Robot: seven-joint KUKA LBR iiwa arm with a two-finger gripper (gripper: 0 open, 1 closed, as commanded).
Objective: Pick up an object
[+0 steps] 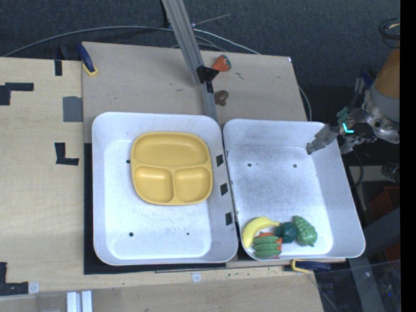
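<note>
Gripper (323, 140): over right bin's (286, 174) far edge; jaws' state unclear.
Risk: banana (255, 227) and green toys (300, 231) huddle together; a grasp may slip.

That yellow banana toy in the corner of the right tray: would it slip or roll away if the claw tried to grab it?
The banana looks like smooth moulded plastic, so it is probably stiff, light and somewhat slippery. Its curved shape makes rolling far unlikely. It lies against the green toys and near the right bin wall, so a push would probably jostle them too.
</note>
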